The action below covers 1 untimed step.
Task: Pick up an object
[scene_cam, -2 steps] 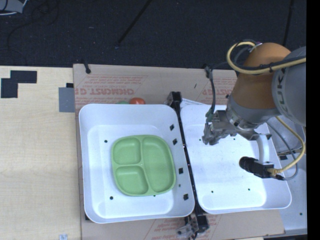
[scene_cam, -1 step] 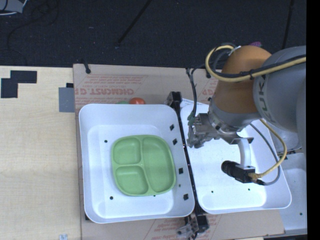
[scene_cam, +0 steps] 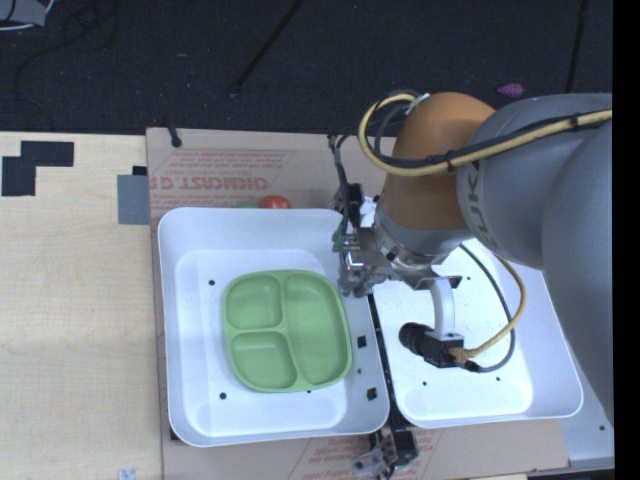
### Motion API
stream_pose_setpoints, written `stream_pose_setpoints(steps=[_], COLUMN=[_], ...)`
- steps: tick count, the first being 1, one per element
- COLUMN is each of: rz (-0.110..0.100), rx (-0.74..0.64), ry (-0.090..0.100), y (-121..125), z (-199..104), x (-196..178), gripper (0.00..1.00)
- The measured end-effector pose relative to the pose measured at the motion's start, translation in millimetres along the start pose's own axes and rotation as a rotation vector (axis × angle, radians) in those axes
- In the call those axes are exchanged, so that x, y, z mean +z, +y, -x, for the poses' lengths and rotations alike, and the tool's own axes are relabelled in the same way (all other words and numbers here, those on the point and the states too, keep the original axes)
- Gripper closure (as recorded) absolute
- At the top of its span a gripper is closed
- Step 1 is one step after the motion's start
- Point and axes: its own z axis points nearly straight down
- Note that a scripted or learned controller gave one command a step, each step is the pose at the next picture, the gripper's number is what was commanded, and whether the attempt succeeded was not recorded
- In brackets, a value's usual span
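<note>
A light green plate [scene_cam: 287, 329] with three compartments lies flat in the left bin [scene_cam: 190, 368]. My gripper [scene_cam: 354, 271] hangs at the inner edge between the two bins, just past the plate's upper right corner. The grey arm with its orange band [scene_cam: 440, 158] hides much of the right bin [scene_cam: 500, 388]. I see nothing held under the gripper.
A small red-orange object [scene_cam: 274, 203] and a bit of green [scene_cam: 245, 205] peek over the far rim of the left bin. A black connector on a yellow cable [scene_cam: 428, 343] hangs over the right bin's floor. Cardboard lies under both bins.
</note>
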Motion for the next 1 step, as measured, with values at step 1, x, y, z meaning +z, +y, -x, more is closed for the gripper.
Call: stream_pose_setpoints(steps=[1], rz=[0.001], rx=[-0.001], ry=[0.0], y=[6.7], z=[-47.6], x=[-1.5], gripper=[1.0])
